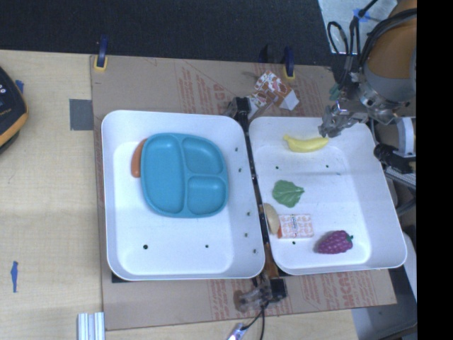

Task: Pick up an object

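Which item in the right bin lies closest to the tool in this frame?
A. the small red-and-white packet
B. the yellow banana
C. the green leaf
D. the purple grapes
B. The tool hangs at the far edge of the right bin, just above the right end of the banana; the leaf, packet and grapes lie nearer the camera.

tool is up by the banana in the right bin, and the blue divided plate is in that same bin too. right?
Not quite. The tool is by the banana in the right bin, but the blue divided plate lies in the left bin, as the camera view shows.
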